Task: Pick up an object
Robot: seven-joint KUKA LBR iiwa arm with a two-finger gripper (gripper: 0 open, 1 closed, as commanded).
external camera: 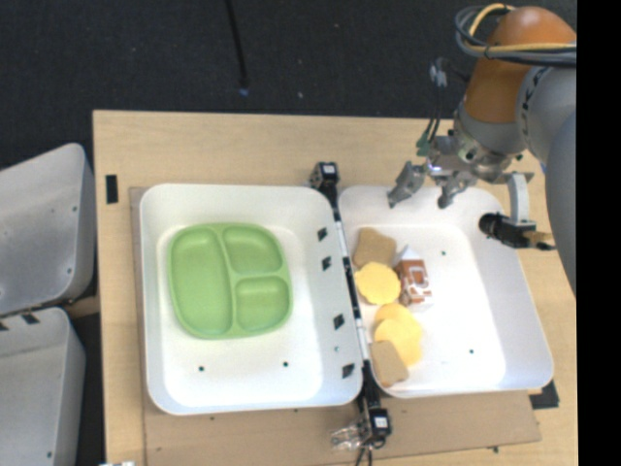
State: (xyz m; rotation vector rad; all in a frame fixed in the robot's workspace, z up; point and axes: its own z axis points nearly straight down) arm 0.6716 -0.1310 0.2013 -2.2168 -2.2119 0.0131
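My pincer [427, 188] hangs over the far edge of the right bin [495, 333], its two grey fingers [403, 184] spread apart with nothing between them, so it is released and holding no object. Above it I see the grey wrist and the orange band of the arm [509, 42], which comes in from the far right. The things I could pick up lie in the right bin, bunched against its left wall, nearer to me than the pincer and to its left. Going from far to near along that wall there is a tan, bread-like piece [374, 248], then a round yellow piece [376, 283] touching it, and just to the right of that a small red and white packet [414, 281]. Nearer still is a larger yellow piece [400, 334], and a tan wedge [389, 364] lies against its near edge. The left bin [175, 377] sits just beside the right one and holds a green tray [231, 280] with three compartments. Both bins rest on a pale wooden bench [209, 144].
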